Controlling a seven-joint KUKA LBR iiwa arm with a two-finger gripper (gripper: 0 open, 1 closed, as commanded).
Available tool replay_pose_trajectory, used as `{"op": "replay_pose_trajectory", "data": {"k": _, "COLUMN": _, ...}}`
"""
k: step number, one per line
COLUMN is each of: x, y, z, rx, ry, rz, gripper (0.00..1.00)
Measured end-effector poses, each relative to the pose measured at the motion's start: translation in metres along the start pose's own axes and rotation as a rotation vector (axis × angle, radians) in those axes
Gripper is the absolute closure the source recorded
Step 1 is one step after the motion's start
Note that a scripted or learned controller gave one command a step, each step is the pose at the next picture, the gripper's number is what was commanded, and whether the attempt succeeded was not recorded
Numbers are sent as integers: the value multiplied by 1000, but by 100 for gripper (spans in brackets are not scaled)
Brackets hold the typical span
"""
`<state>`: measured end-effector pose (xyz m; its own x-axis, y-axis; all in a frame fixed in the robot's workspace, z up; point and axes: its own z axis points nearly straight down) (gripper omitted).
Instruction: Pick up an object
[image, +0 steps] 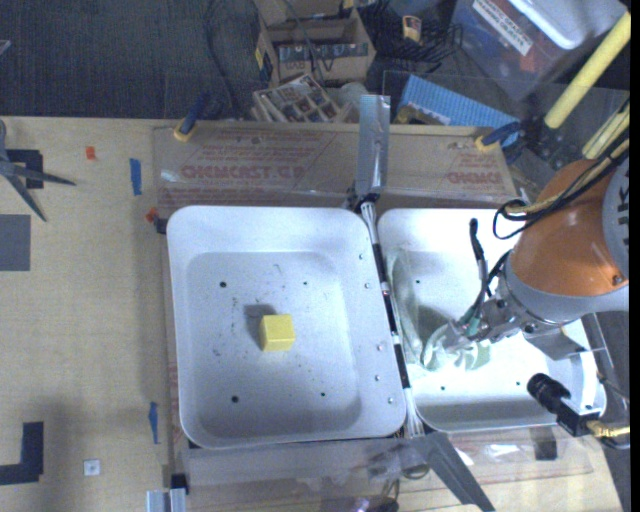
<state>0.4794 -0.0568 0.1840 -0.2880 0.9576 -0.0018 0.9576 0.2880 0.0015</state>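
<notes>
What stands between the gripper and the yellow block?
The gripper is low in the right bin; the block lies in the left bin. The two bins' adjoining rims stand between them. Around the block nothing visible blocks access.

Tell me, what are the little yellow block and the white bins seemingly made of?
The yellow block looks like foam or matte plastic: flat colour, no shine. The left bin and right bin look like moulded white plastic: smooth, rounded corners, faint sheen.

Single fixed camera above the bench, looking down at a slant from a moderate height, both white bins (268, 225) side by side mid-frame, cluttered floor across the top edge, arm (565, 250) entering at right.
</notes>
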Motion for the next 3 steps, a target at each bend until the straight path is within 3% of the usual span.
{"op": "replay_pose_trajectory", "data": {"k": 1, "x": -7, "y": -3, "z": 0, "rx": 1, "ry": 0, "rz": 218, "gripper": 100}}
{"op": "replay_pose_trajectory", "data": {"k": 2, "x": -32, "y": 28, "z": 0, "rx": 1, "ry": 0, "rz": 117, "gripper": 100}}
{"op": "replay_pose_trajectory", "data": {"k": 3, "x": -75, "y": -7, "z": 40, "rx": 5, "ry": 3, "rz": 225, "gripper": 100}}
